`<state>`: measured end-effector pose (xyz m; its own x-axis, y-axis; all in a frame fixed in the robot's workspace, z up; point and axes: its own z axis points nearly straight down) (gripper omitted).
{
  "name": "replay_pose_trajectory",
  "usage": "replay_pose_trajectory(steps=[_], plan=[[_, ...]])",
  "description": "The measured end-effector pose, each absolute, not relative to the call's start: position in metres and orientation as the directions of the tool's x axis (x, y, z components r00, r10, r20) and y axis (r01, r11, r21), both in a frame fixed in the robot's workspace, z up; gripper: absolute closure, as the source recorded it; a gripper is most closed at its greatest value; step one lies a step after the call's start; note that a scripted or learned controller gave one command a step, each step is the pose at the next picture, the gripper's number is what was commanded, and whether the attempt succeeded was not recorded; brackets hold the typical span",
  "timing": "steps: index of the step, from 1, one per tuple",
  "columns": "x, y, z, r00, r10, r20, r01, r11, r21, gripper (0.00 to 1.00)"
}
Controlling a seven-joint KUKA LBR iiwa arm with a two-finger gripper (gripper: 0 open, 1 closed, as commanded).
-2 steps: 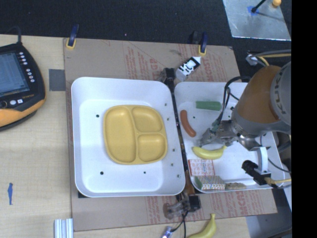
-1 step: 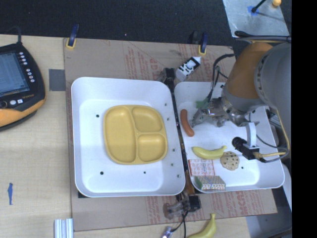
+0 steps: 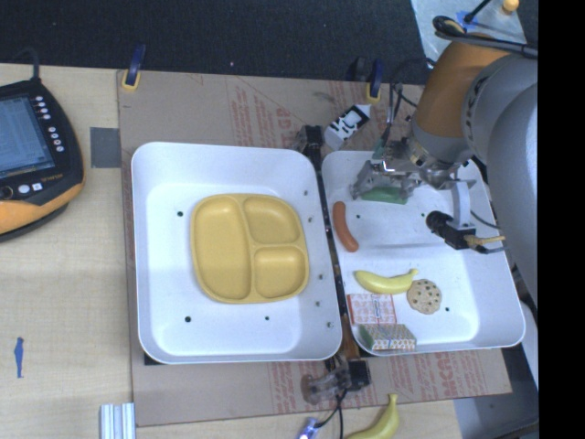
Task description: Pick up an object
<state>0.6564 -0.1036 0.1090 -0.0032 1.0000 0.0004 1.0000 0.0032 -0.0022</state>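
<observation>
Gripper (image 3: 388,179): low over the far end of the right bin (image 3: 494,323); whether it grips anything cannot be told.
Left bin (image 3: 151,245): holds a yellow divided plate (image 3: 249,247).
Hot dog (image 3: 345,226): reddish, slim, by the right bin's left wall.
Banana (image 3: 384,282): yellow, curved, mid-bin, just beside a round speckled cookie (image 3: 424,296).
Cards (image 3: 377,323): flat printed packets at the bin's near-left corner.
Second banana (image 3: 379,422): on the bench, outside the bins.

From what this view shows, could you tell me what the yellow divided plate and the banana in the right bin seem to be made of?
Yellow divided plate: likely moulded plastic, a matte, uniform yellow with soft rounded compartment edges. Banana: probably a plastic toy, smooth and evenly coloured with no blemishes, though real fruit cannot be ruled out.
</observation>
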Motion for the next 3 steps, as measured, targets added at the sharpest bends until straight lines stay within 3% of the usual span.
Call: replay_pose_trajectory(steps=[1, 2, 3], plan=[[0.656, -0.15, 0.099, -0.002, 1.0, 0.0, 1.0, 0.002, -0.001, 0.0], [0.607, -0.069, 0.193, -0.004, 1.0, 0.002, 1.0, 0.004, -0.002, 0.0], [0.656, -0.144, 0.198, -0.002, 1.0, 0.0, 1.0, 0.002, -0.002, 0.0]])
